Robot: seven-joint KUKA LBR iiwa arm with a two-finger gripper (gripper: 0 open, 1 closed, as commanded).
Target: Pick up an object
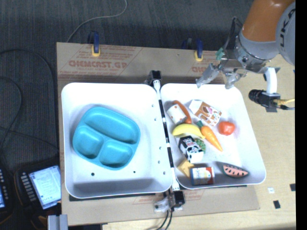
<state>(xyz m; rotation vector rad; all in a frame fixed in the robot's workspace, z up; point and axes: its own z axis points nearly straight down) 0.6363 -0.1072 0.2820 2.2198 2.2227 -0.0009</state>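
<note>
My tool hangs open and empty over the far rim of the right bin. Toys crowd this bin; the tomato, near the rim, stands freest, so I should descend there. Plywood worktop; dark carpet beyond.

I read red print "CHEMCAST GP" on the brown board under the bins. A second red print near the clamp is cut off, illegible. Toy package labels too small.
</note>
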